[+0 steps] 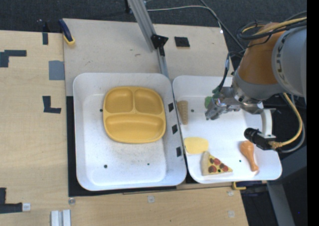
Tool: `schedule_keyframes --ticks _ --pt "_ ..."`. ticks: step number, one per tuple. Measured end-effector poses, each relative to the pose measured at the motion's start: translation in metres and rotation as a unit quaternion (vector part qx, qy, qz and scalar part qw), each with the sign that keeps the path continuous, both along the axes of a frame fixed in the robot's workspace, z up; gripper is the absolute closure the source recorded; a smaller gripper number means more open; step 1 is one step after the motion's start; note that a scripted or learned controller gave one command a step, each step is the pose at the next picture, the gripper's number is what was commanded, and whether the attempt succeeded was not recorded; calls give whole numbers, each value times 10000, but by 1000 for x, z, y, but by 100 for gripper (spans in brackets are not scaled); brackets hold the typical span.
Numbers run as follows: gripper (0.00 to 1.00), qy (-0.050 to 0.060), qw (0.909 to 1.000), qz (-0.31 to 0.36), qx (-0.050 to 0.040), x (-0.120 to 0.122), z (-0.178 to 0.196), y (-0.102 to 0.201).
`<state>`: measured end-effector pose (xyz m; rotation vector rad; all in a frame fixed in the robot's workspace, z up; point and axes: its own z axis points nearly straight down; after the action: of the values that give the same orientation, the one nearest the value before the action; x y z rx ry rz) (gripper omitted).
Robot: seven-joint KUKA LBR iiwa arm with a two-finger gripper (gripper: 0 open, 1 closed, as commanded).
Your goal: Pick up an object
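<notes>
While my grey arm with its orange band hangs over the right white bin (259,172), I count the pick as not yet made. From the overhead camera view, the gripper (215,111) sits low near that bin's upper left part, close beside a small green object (208,102); whether the jaws are released or clenched I cannot tell. Nothing looks lifted. Left lying are a ribbed tan cone (183,111) at the left edge, a flat yellow disc (196,144), a pizza-slice toy (214,164) near the front edge, and an orange drumstick toy (249,154) toward the front right corner. A yellow divided plastic plate (134,114) rests in the left white bin (89,170).
</notes>
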<state>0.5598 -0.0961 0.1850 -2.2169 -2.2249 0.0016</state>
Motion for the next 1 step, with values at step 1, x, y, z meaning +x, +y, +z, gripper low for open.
schedule_keyframes --ticks 1 --pt "100 -13 10000 3 -4 0 61 4"
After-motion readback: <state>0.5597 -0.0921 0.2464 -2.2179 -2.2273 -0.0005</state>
